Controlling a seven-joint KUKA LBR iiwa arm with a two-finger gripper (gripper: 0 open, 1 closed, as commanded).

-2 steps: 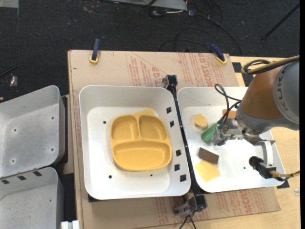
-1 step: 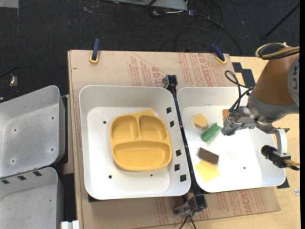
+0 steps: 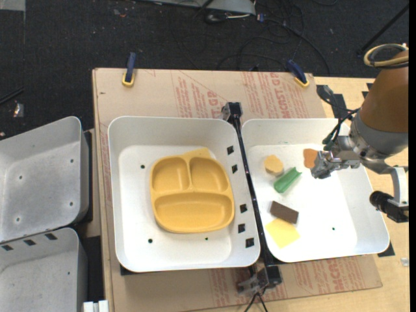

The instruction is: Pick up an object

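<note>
Objects: five small pieces lie in the right bin (image 3: 364,239), right of frame centre.
Orange piece (image 3: 310,156): in the upper part of that bin, just left of the hand and partly hidden by it.
Tan piece (image 3: 273,165): left of the orange one, near the bin's left wall.
Green piece (image 3: 286,180): tilted, just below the tan piece, close beside it.
Brown block (image 3: 284,211): lower down, lying at a slant.
Yellow piece (image 3: 283,233): just below the brown block, its top edge touching or tucked under the block.
Hand (image 3: 322,168): low over the upper right of the right bin, just beside the orange piece; whether it is wide, narrow or gripping cannot be made out.
Arm (image 3: 383,109): enters from the right edge of the frame, grey with an orange band.
Left bin (image 3: 123,174): middle of the frame, holding a yellow tray (image 3: 192,194) with three compartments.
Tabletop (image 3: 169,90): brown board beneath both bins, a clamp (image 3: 129,70) on its upper edge.
</note>
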